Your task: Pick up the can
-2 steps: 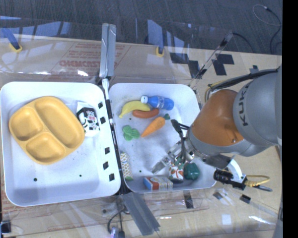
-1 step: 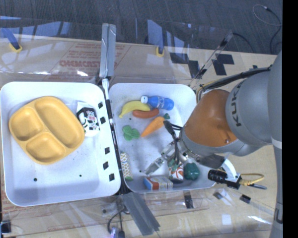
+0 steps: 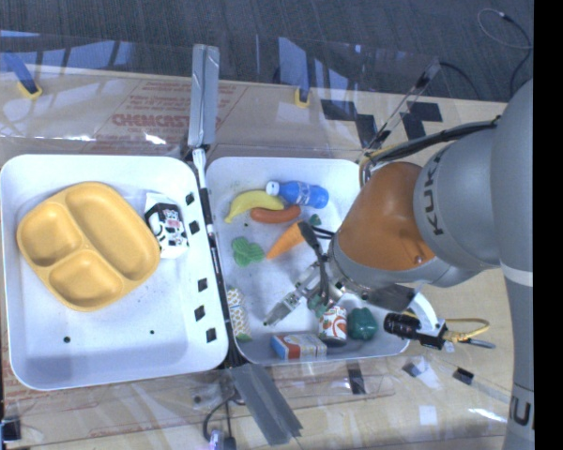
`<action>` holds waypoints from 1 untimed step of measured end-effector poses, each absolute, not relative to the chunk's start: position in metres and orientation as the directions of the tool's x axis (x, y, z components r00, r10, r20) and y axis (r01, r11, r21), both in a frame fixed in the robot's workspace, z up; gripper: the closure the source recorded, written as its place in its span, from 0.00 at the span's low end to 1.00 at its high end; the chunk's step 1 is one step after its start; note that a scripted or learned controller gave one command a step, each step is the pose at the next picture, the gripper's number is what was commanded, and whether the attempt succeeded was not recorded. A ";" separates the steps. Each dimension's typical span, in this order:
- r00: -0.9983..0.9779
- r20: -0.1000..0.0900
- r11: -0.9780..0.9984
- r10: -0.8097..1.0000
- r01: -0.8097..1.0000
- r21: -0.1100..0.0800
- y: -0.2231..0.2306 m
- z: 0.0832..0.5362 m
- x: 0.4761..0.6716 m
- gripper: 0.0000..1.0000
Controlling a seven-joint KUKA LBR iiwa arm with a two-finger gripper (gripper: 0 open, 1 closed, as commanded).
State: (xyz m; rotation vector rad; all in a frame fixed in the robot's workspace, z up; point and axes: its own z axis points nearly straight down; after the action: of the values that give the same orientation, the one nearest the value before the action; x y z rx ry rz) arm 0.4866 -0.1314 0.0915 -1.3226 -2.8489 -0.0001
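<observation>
**A:** Can is my best reading of the small red-and-white printed cylinder near the front edge of the right-hand bin. Take me across from the left.

**B:** The shallow white left bin holds a yellow divided plastic plate, with a small black-and-white patterned object just beside it. In the shallow white right bin there is a yellow toy banana, a red toy sausage, a blue plastic bottle, a green leafy toy and an orange toy carrot.

**A:** And the hand?

**B:** The metal two-finger hand hangs low over the middle of that bin, just left of the can. I cannot tell whether it is wide or narrow, and nothing shows in its grip.

**A:** What could go wrong?

**B:** Crowding, I think. A dark green rounded toy touches the can's right side, and a small blue, white and red carton lies just in front. A descent slightly off could catch a neighbour, or push the can against the bin wall. It seems to lie tilted, so it may roll or slip. The grey and orange arm also hides part of the bin.
</observation>
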 end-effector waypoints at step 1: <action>-0.619 0.000 0.619 0.786 0.786 -0.001 -0.148 0.092 0.556 0.00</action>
State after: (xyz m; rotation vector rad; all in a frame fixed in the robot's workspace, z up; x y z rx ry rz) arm 0.5559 -0.1481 0.0919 -1.3713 -2.8257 0.0011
